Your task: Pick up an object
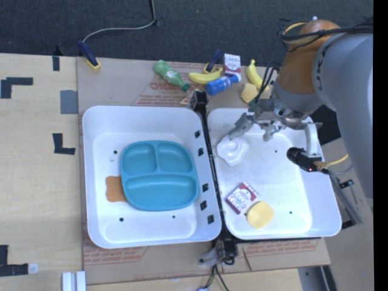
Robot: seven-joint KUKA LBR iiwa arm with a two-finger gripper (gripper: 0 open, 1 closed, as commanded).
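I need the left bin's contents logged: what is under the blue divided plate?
An orange flat piece sticks out from under the blue divided plate at its left edge, on the left bin floor. How far it extends beneath is covered, as is anything else there.

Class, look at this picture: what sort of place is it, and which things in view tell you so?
Most likely a robotics lab test bench. A grey arm reaches over two white bins, toy bananas and bottles lie behind them, and cables trail across the floor.
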